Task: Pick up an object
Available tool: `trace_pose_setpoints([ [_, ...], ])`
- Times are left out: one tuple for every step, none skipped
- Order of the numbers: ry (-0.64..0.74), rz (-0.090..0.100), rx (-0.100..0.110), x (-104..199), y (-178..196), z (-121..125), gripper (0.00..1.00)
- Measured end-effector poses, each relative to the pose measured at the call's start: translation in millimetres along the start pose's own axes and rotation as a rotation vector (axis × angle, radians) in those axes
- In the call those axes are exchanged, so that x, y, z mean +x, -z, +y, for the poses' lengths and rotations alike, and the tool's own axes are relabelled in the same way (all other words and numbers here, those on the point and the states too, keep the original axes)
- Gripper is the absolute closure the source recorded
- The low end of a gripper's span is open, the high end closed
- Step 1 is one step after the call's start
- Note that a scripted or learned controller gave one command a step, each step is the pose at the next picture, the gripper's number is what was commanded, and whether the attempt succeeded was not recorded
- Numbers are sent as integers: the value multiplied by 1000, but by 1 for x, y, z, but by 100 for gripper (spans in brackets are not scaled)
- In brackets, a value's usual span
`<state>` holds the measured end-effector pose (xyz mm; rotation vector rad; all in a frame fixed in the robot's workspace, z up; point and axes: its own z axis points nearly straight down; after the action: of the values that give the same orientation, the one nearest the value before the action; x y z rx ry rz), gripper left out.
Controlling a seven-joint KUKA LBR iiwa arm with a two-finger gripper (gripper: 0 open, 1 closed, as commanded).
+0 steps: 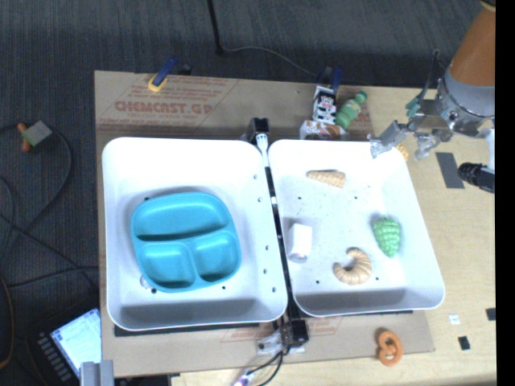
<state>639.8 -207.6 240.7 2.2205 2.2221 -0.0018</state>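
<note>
Your gripper (396, 137) hovers over the right bin's (418, 215) far corner, fingers spread, holding nothing; croissant (353, 267), green grapes (387, 236) lie below.

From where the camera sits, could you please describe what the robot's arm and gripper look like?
The arm enters at the upper right: an orange band sits above a grey, rounded wrist section. Below it, the gripper is a small metallic assembly with thin silvery fingers, dark fittings and a few small greenish details.
</note>
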Motion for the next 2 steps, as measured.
trace_pose_setpoints([
  [6, 19, 7, -4, -145, 29, 0],
  [7, 2, -2, -8, -135, 29, 100],
])
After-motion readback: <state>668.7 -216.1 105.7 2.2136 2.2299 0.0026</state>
